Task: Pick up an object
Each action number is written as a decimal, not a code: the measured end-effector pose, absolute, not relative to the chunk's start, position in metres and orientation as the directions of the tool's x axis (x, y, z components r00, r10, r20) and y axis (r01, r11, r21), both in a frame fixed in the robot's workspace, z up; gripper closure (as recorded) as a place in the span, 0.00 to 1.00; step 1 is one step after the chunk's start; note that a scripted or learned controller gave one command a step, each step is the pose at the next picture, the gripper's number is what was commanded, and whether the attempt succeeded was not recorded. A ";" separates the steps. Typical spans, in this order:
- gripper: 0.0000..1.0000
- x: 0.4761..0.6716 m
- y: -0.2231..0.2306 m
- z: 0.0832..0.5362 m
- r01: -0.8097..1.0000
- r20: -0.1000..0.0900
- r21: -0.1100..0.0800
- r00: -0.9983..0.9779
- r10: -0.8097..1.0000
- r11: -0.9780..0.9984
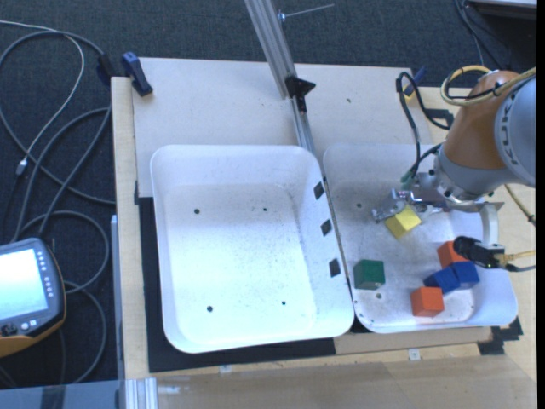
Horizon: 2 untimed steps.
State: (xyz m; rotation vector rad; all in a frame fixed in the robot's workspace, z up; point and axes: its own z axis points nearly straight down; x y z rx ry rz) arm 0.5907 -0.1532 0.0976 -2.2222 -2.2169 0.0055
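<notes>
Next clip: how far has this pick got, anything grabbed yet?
Done: the gripper has reached into the right bin and sits at the yellow block. In hand: nothing visibly held; whether the block is gripped or lifted is unclear. Left: secure and raise it. The green block, blue block and orange blocks lie untouched.

Pincer (390,214) over right bin (341,173), touching yellow block (404,222)

Dark grey carpet floor (60,24) w/ loose grey cables (51,156) far left of jaws. Pale wood bench (213,100) under them, blue clamp (136,73) at its far-left corner. Alu rail (268,32) slants up-left. Handheld screen (25,296) glows at left edge. Even light.
</notes>
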 end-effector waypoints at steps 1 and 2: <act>1.00 0.593 -0.151 0.111 1.000 0.001 0.002 0.000 1.000 0.000; 1.00 0.619 -0.078 0.155 1.000 0.002 0.007 -0.009 1.000 0.009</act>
